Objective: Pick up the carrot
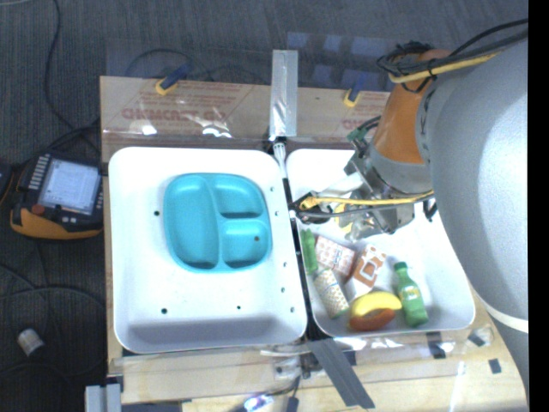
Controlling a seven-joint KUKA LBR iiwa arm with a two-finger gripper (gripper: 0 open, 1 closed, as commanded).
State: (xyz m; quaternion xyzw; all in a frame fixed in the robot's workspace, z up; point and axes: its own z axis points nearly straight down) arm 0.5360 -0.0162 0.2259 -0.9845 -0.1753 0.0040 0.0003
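My gripper (364, 220) hangs low over the back half of the right bin (446, 269), below the orange wrist band (401, 131). Its tip is lost among metal parts and a yellow cable (339, 201). At the bin's front lies an orange-red piece (369, 319), which may be the carrot. A yellow fruit (378, 303) partly covers it. This piece lies well in front of the gripper and apart from it. Nothing shows held at the gripper.
The right bin also holds a green bottle (411, 293), a small orange-and-white carton (369, 267), a white-and-red packet (333, 254), a can (331, 293) and a green item (309, 251). A blue divided plate (219, 220) lies in the left bin (146, 307).
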